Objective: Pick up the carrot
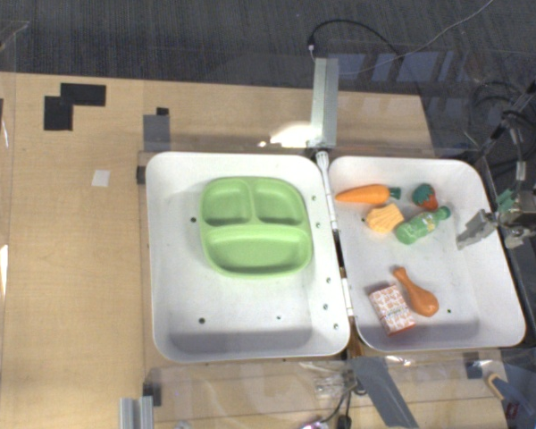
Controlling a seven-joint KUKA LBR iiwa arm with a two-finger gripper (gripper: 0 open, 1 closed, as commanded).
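Observation:
The carrot (364, 195), orange with a green stem end, lies on its side near the far edge of the right bin (491, 280), its tip pointing left. My gripper (479, 227) hangs at the right rim of that bin, well to the right of the carrot and apart from it. Nothing shows between its fingers.
Close to the carrot lie a yellow wedge (385, 218), a green bottle (421, 227) and a green-and-red piece (423, 195). An orange drumstick-shaped toy (415, 292) and a patterned red box (391, 307) sit nearer the front. The left bin (174, 320) holds a green divided plate (255, 225).

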